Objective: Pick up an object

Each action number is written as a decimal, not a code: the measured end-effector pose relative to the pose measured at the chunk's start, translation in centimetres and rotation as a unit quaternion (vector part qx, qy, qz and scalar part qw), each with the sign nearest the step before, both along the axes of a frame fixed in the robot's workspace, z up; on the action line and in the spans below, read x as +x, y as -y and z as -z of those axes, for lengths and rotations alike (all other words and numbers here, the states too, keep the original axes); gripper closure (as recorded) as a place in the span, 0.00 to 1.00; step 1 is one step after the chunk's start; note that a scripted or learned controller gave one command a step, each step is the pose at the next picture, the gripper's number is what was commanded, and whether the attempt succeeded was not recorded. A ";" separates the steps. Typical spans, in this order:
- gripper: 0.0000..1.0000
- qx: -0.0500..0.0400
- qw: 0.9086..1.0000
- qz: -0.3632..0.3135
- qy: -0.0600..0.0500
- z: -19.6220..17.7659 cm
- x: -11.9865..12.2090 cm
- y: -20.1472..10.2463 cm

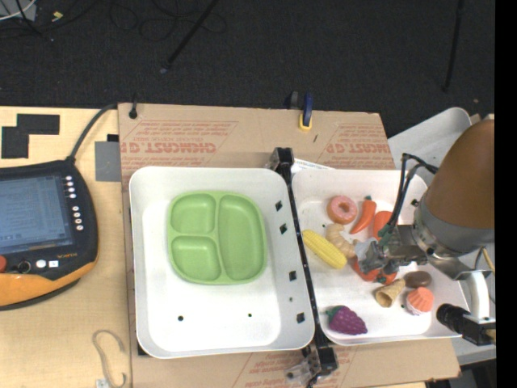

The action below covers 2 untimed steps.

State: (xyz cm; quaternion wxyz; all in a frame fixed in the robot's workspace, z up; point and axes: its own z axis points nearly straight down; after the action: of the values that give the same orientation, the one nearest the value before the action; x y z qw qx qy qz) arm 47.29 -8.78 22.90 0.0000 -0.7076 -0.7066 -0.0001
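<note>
**Gripper low among the toy food**

I see the gripper [380, 259] down in the right bin [380, 334], over a red piece [367, 270]. The corn [324, 248] lies just left of it, the purple grapes [347, 320] below-left. I cannot tell its opening.

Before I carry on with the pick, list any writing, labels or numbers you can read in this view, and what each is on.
"CHEMCAST GP", red print, upside down, on the cardboard behind the left bin.
The same red print, partly cut off, on the cardboard behind the right bin.
The handheld screen at left: too blurred to read.
</note>
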 end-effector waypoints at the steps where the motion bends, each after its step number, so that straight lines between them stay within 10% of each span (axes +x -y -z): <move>1: 1.00 0.000 1.000 -0.001 0.000 -0.8 4.8 -2.2; 2: 1.00 0.000 1.000 0.000 -0.001 0.9 6.7 -3.0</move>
State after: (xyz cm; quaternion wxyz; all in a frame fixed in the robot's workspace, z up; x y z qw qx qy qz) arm 54.02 -5.83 21.96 0.0007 -0.7079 -0.7063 0.0010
